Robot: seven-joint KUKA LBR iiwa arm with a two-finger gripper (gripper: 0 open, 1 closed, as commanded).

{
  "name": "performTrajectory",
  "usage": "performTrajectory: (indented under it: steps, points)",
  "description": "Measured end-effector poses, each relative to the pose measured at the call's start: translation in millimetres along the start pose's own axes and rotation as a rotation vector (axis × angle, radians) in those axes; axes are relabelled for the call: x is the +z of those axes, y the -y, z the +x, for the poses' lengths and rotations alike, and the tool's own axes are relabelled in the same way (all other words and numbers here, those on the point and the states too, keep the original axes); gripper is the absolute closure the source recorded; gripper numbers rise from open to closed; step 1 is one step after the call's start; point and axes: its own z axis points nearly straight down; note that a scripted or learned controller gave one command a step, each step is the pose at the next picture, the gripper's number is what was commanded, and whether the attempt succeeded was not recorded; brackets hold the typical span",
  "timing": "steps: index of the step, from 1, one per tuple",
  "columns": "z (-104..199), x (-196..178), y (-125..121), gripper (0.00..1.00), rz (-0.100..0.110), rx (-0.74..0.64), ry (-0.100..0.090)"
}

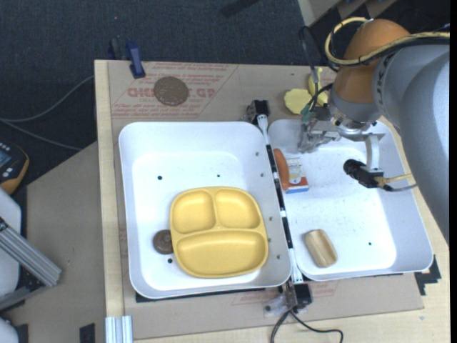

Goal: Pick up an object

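From my seat the pick looks barely begun: nothing is off the floor of either bin. The gripper [314, 136] hangs low over the far end of the right bin [400, 252], close to its left wall, and I cannot tell whether it is spread or shut (the metal parts there blur together at this slant), so I claim no hold. Nothing shows between them. The likeliest target, to my eye, is the small box [292, 176] with the orange-red side, lying against the divider just in front of the gripper and seemingly apart from it. A tan bread-like piece [320, 248] lies near the front of the same bin, well apart from the arm. In the left bin [136, 191] a yellow divided plate [216, 231] sits toward the front, with a brown round disc [163, 242] tucked at its left edge. What remains, as I judge it, is nearly everything: settle over one item, close on it, and lift it clear of the bin.
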Motion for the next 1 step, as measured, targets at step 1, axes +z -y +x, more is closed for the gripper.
performTrajectory:
  steps: [1]
  points:
    - [0.0,0.7,0.3,0.00,0.001,0.000,0.000]
